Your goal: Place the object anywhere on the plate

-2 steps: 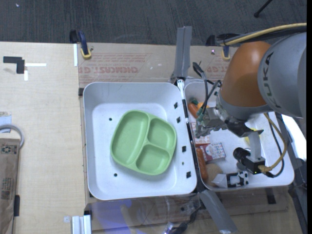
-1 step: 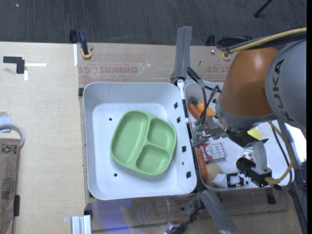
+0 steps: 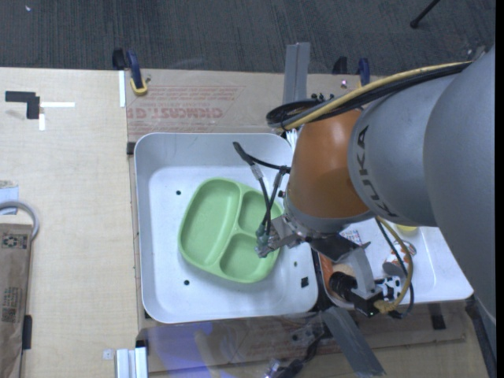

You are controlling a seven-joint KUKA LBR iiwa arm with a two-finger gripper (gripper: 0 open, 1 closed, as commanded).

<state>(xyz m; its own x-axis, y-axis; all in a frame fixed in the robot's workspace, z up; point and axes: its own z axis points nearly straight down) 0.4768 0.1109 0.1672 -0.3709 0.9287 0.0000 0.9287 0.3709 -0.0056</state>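
Observation:
A light green plate (image 3: 214, 228) with three compartments lies tilted in the left white bin (image 3: 161, 203). My gripper (image 3: 268, 242) hangs low over the plate's right edge, at the wall between its two right compartments. The grey arm with its orange band (image 3: 327, 172) reaches in from the right and hides most of the right bin (image 3: 441, 278). I see no object between the gripper's tips; that spot is small and dark. In the right bin's front part lie a round orange-brown thing (image 3: 342, 284) and a black-and-white patterned thing (image 3: 389, 287).
A sliver of something yellow (image 3: 406, 228) peeks from under the arm in the right bin. Black cables (image 3: 256, 168) loop from the wrist above the plate. Blue clamps (image 3: 135, 77) and a cardboard strip line the bench's far edge. A brown bag (image 3: 14, 282) lies at the far left.

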